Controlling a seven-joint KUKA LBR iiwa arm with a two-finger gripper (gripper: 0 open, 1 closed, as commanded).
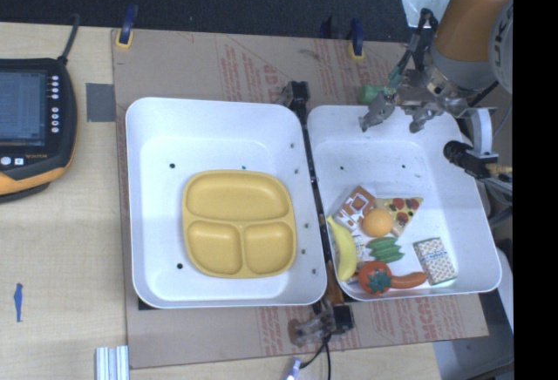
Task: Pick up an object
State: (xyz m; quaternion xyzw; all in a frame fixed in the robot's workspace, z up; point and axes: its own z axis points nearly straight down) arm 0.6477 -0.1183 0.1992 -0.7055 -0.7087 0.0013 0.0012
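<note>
Nearest the camera, along the front wall of the right bin [488,221], lies a small heap of toy food. One red tomato [375,277] with a green stalk sits at the front, touching one orange carrot [408,281] that points right. Just beside the carrot lies one small rectangular packet [434,261], printed and flat. One yellow banana [343,251], smooth and curved, runs along the bin's left wall. One green pod-like vegetable [384,248] lies between the banana and the packet. Behind it, one round orange fruit [377,222] rests on one flat wedge of pizza [403,208], next to one square card [354,206] printed in red and white. These are the things there to be picked, all bunched in the bin's near left part.

The left bin [148,195], shallow, white and glossy with rounded corners, holds one yellow plastic tray [237,223] with three compartments: one wide one at the back and two smaller ones at the front.

Both bins sit on a sheet of brown cardboard [209,64] on the pale wooden desk [52,265]. One black and orange control pendant [30,125] lies at the desk's left edge.

Farthest back, the hand [399,117] hangs over the far rim of the right bin, its two metal fingers spread apart with nothing between them, well apart from the heap.
</note>
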